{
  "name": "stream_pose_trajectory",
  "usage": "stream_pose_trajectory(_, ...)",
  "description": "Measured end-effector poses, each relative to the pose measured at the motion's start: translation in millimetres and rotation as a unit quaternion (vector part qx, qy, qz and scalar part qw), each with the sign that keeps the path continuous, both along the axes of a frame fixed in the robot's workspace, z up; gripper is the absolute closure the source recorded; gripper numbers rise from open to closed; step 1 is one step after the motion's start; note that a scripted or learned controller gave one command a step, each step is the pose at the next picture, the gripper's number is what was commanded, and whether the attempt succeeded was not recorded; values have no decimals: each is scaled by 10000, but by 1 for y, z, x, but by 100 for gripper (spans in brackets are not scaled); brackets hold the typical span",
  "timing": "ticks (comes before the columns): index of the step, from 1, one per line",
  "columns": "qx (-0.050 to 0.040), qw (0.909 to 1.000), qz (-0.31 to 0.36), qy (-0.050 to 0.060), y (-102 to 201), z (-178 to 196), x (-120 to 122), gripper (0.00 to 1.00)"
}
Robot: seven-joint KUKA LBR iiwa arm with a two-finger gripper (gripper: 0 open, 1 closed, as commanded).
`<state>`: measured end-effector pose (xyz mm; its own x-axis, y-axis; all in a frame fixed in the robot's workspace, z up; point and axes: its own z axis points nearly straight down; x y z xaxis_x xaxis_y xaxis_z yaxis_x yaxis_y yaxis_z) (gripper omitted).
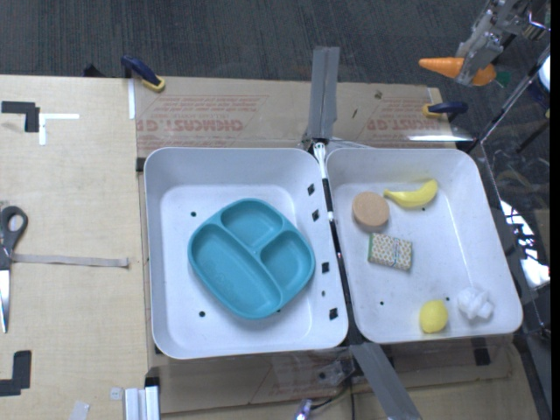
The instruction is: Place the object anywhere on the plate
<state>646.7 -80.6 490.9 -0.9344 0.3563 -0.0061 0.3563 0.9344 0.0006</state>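
Orange carrot (448, 66) sits pinched between the fingers of my gripper (477, 59), up at two o'clock beyond the right bin (499, 234). Teal plate (252, 258) lies in the left bin (166, 234), well apart at eight o'clock from my hand.

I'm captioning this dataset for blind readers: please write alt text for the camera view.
The pincer holds an orange carrot high above the bench's far right corner. The left bin contains a blue divided plate; the right bin holds a banana, tan disc, patterned sponge, lemon and white crumpled item.
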Motion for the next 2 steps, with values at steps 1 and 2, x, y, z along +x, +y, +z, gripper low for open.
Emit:
stream_pose_trajectory(1, -6, 9976, 694, -9, -69, 1, -2, 100)
stream_pose_trajectory(2, -14, 9864, 1646, -13, -140, 1, 2, 100)
